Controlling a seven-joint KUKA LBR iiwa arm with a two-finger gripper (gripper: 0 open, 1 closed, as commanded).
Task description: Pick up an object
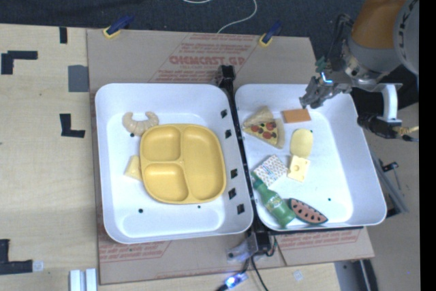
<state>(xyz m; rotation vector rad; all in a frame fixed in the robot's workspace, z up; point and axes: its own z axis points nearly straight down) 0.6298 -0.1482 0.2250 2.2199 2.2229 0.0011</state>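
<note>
One wedge partly hidden under yellow plate.

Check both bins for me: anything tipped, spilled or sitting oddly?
Nothing stands out. The yellow divided plate lies flat in the left bin; the croissant and toy foods, including the pizza slice and watermelon slice, lie inside their bins.

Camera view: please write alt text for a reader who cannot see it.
A grey and orange robot arm's tool hangs over the far edge of the right bin, near an orange block, a pizza slice and other toy food. The left bin holds a yellow divided plate.
</note>
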